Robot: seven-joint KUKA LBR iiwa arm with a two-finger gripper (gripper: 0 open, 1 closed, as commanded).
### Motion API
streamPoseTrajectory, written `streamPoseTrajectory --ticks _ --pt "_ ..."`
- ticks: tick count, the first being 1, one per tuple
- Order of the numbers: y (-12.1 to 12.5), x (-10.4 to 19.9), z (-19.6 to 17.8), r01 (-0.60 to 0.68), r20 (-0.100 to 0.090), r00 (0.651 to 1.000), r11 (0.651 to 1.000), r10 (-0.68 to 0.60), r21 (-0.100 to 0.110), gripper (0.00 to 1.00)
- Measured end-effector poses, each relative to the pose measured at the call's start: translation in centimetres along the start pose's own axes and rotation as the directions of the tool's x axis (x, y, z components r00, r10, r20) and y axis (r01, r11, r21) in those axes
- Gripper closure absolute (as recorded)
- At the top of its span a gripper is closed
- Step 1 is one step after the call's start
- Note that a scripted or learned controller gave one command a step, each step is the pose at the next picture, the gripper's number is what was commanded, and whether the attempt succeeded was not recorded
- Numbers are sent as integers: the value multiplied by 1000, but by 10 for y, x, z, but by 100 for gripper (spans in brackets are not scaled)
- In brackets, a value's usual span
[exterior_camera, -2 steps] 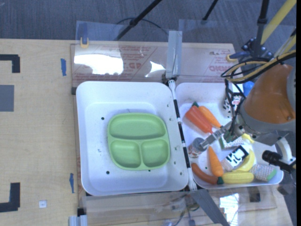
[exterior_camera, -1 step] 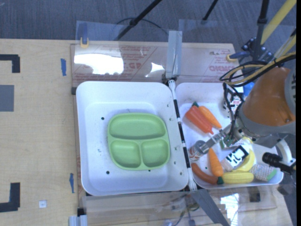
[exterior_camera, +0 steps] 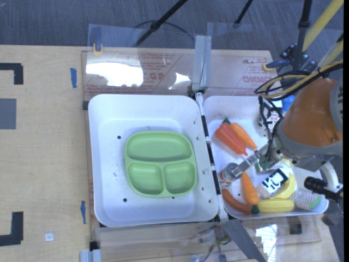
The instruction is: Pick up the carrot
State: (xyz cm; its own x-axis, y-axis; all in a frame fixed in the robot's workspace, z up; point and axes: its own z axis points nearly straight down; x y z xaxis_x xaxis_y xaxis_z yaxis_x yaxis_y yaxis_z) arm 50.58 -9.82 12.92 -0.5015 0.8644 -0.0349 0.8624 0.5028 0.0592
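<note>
A fat orange carrot with a green top lies in the upper left part of the right bin. A smaller, slim orange carrot lies lower in the same bin, pointing toward the front. My gripper hangs low over the bin floor between the two, just left of the slim carrot's upper end and below the fat one. Nothing shows inside it. The arm with its orange band reaches in from the right and covers the bin's right part.
The left bin holds a green divided plate. In the right bin's front lie a red-brown sausage-like piece, a yellow banana and a pale item. Cables hang beside the arm.
</note>
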Motion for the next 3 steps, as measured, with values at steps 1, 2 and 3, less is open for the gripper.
streamPoseTrajectory --ticks 1,2,3 --pt "-18 10 -6 217 -30 976 975 -216 37 0" --pt "-11 6 2 390 -24 921 921 -389 17 0" --pt "-6 3 2 568 -12 823 823 -568 4 0"
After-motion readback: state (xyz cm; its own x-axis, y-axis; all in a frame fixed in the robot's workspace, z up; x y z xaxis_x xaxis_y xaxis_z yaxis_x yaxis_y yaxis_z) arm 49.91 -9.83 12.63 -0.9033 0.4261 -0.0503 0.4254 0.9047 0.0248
